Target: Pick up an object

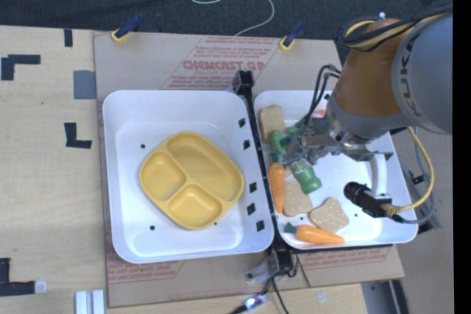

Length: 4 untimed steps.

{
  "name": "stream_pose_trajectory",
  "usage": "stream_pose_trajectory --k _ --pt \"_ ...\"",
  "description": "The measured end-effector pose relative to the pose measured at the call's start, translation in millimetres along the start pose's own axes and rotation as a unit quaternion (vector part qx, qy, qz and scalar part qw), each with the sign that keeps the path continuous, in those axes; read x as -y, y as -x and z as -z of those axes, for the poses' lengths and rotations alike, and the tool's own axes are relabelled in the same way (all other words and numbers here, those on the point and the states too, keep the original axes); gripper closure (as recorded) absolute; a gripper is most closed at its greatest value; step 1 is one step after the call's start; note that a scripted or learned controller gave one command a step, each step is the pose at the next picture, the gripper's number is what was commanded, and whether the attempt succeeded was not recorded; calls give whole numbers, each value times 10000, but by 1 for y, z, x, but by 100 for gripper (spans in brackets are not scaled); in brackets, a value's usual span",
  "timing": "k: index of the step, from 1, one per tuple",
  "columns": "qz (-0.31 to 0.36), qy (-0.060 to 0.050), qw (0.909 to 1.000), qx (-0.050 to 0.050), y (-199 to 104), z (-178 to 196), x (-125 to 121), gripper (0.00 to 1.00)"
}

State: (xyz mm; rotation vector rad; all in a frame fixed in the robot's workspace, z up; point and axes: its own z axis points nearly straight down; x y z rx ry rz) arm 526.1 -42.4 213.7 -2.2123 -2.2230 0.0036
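The right bin holds toy food: a bread slice at the top left, green pieces below it, a green bottle-like piece, an upright carrot, a tan slice, a toast slice and a second carrot lying near the front wall. My gripper hangs low over the green pieces in the bin's left half, under the grey and orange arm. Its fingertips sit among the green pieces and are hard to make out.
The left bin holds a yellow three-compartment plate. A black divider strip separates the two bins. A black cable connector and yellow cable hang over the right bin's right half. Brown cardboard lies beneath both bins.
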Motion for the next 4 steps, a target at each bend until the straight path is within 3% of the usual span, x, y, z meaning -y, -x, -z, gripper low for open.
stream_pose_trajectory --k 3,4 --pt "-20 18 10000 10 5 7 5 100" --pt "-10 17 10000 10 0 4 -12 100"
